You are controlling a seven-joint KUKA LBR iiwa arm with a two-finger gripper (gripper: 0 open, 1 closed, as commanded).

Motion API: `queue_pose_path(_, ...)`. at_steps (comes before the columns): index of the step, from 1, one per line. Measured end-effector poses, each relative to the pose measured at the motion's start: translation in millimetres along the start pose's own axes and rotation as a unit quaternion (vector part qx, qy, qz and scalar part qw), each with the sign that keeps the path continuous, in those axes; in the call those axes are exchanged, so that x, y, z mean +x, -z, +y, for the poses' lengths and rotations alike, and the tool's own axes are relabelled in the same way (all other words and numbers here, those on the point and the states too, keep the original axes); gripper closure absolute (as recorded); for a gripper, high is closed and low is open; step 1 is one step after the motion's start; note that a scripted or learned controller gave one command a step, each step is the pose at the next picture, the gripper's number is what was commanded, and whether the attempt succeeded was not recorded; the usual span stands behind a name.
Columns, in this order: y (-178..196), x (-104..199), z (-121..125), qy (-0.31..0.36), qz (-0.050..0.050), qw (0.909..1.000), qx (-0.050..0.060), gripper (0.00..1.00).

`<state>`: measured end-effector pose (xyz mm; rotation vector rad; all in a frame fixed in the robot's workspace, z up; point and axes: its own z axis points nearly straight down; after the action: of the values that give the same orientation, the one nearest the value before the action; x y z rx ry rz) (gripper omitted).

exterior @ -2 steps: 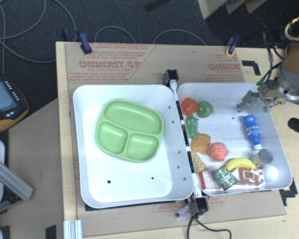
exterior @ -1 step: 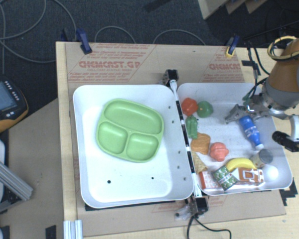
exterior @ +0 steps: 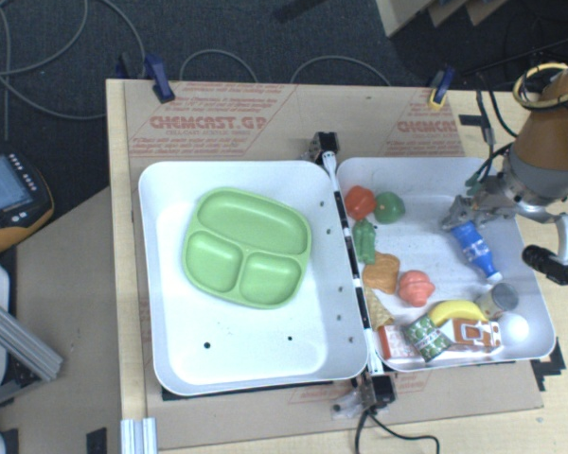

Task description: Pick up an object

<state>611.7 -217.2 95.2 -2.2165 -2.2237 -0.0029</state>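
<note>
My gripper (exterior: 468, 210) hangs over the back right part of the right bin (exterior: 426, 170), below the arm's orange band (exterior: 547, 138). A blue bottle (exterior: 476, 248) lies tilted just beneath and in front of it, its upper end close to the gripper's tip; I cannot tell whether they touch. Further left in the bin lie a red tomato (exterior: 360, 200), a green lime (exterior: 390, 207), a green pepper (exterior: 364, 241), an orange piece (exterior: 381, 272) and a pink apple (exterior: 415, 287). Along the front are a banana (exterior: 457, 311), a green can (exterior: 426, 339) and a small carton (exterior: 475, 334).
A white ball (exterior: 516, 328) and a grey disc (exterior: 502, 298) sit in the right bin's front right corner. The left bin (exterior: 170, 348) holds a green divided plate (exterior: 248, 247). Blue clamps (exterior: 158, 76) grip the board's back edge.
</note>
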Motion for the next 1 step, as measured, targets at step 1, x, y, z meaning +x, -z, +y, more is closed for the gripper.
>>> queue_pose_path(1,99.3,71.8,56.2,-0.001,-0.001,1.0,-0.002,1.0)
